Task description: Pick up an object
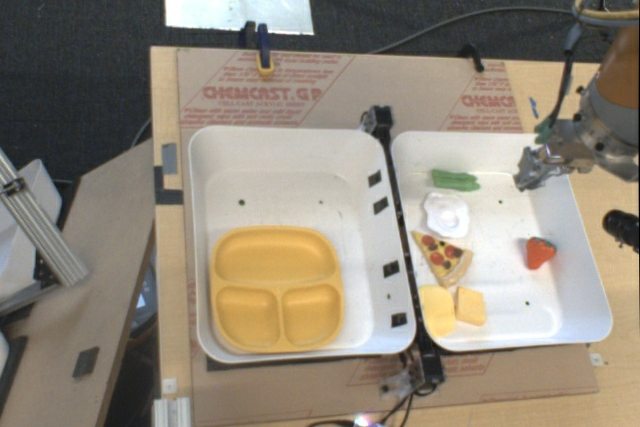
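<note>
Nearest the camera, at the lower centre of the frame, two pale yellow cheese-like blocks (452, 308) are lying side by side in the bottom left corner of the right shallow white plastic bin (590, 305). Just above them a triangular toy pizza slice with red dots (444, 257) is resting, its point aimed toward the lower right. To its right, well apart, a small red strawberry-shaped toy (539, 253) is sitting on the bin floor. In the lower left of the frame, a yellow three-compartment plastic tray (277, 287) is lying in the left shallow white plastic bin (250, 160).

Farther up, a white fried-egg-shaped toy (446, 214) is lying just above the pizza slice, and beyond it a green pepper-like toy (455, 180) is lying crosswise near the right bin's back wall.

At the right edge of the frame the grey arm is reaching in, and its tool (531, 169) is hanging over the upper right part of the right bin, apart from every toy. It has hold of nothing; how wide it is standing I cannot tell.

Both bins are sitting on the brown cardboard-covered worktop (300, 90).
</note>
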Robot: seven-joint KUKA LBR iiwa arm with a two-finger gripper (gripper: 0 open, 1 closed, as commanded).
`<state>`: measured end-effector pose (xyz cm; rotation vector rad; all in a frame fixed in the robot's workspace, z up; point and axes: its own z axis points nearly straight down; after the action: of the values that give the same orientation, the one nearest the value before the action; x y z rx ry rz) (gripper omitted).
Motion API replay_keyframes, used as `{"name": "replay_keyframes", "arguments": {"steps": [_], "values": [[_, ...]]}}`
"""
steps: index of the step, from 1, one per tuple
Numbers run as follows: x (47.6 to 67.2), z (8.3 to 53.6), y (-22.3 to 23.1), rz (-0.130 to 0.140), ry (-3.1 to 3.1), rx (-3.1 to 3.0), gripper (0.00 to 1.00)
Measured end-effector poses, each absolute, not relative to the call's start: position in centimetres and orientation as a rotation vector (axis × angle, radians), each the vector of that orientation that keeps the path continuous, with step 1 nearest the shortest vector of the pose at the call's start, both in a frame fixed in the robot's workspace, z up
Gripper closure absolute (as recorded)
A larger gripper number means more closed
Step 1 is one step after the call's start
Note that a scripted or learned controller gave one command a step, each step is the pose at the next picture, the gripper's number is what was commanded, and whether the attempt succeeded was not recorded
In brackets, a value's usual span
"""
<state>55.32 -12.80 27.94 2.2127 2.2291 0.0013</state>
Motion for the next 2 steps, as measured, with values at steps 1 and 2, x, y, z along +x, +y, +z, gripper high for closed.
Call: {"name": "replay_keyframes", "arguments": {"steps": [1, 2], "values": [[55.3, 27.8, -7.1, 0.002, 2.23, 2.212, 1.0], [56.0, 27.4, -1.1, 0.003, 2.23, 2.211, 1.0]]}}
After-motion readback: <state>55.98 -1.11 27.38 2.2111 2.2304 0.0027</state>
